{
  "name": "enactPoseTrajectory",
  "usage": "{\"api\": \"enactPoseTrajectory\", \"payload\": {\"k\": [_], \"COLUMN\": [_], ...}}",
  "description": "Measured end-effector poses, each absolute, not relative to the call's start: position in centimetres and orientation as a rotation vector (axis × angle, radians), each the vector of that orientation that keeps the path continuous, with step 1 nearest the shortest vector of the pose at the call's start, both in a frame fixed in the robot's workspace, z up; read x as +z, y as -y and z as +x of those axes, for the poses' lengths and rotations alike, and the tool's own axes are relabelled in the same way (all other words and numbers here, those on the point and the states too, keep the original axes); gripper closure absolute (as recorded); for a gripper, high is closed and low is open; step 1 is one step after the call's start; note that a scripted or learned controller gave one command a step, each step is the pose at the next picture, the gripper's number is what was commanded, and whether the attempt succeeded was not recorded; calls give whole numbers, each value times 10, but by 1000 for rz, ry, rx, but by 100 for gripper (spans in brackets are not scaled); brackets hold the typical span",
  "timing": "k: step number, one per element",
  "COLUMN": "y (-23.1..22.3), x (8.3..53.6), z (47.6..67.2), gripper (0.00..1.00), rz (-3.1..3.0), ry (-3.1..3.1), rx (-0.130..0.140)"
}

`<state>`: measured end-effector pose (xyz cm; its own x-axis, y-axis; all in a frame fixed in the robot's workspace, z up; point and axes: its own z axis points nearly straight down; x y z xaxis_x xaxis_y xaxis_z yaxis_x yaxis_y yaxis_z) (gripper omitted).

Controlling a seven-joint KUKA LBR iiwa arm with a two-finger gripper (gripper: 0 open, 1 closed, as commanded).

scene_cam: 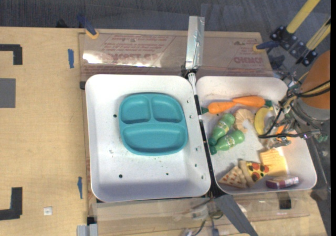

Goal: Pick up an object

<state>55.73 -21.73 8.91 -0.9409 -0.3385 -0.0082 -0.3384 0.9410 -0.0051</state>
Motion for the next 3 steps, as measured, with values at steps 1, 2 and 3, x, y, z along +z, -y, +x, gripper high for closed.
{"api": "enactPoseTrajectory", "payload": {"k": [1, 2, 3], "y": [194, 164, 103], "x": [89, 90, 206], "z": [507, 559, 593], "gripper": [100, 100, 100], "rz": [-623, -570, -563], "ry": [-3067, -3076, -3071], "rx": [-5, -4, -6]}}
